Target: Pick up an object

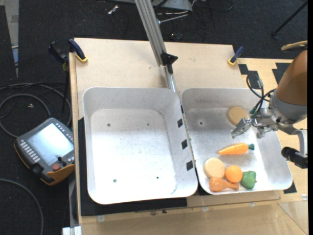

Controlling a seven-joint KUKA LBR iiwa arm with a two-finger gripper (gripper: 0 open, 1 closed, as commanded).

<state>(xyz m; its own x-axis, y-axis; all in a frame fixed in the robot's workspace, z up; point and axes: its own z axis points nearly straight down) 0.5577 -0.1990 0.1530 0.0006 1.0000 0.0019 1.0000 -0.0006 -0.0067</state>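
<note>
The hand point(248, 125) is seen low over the right bin point(215, 106), reaching in from the right, with its tips near the bin's middle; whether it is spread or closed cannot be told, and nothing is seen held in it. Just beside it, toward the far wall, a tan disc point(237, 114) lies flat, close enough that contact cannot be ruled out. On the near side, a little apart from the hand, a carrot point(234, 149) is laid with its long axis running left to right, green end toward the right. Nearer still to the front wall, a pale round piece point(214, 168), an orange point(234, 173), a green pepper point(249, 179) and an orange pear-shaped piece point(221, 184) are bunched together, touching. The disc is judged the nearest candidate, the carrot next, to be gripped across its narrow width.
</note>
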